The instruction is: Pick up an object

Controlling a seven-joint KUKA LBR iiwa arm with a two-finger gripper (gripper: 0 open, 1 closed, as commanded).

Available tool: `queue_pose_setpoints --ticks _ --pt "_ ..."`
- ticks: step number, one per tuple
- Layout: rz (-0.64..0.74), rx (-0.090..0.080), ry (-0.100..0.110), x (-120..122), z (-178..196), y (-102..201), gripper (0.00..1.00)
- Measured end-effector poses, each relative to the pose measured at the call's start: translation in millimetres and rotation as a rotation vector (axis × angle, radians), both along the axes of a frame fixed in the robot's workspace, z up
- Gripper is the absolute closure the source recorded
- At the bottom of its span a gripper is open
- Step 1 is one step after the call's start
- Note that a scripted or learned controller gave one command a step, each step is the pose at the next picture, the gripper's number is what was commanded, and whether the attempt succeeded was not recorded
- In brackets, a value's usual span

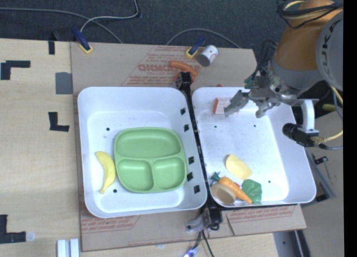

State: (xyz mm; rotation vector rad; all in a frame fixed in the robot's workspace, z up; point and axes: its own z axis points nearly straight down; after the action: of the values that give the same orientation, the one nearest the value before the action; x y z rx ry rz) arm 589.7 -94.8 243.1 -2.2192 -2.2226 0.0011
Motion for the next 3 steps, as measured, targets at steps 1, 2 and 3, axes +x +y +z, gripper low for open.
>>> queue_pose_setpoints --ticks 1,2,3 --pt "-0.001 0.0 0.002 22.5 -146.8 -39.8 0.0" --pt "0.001 0.0 -0.003 76.1 -157.4 -8.5 0.0" --pt "0.002 -0.001 -0.003 76.2 -147.4 -8.5 1.0"
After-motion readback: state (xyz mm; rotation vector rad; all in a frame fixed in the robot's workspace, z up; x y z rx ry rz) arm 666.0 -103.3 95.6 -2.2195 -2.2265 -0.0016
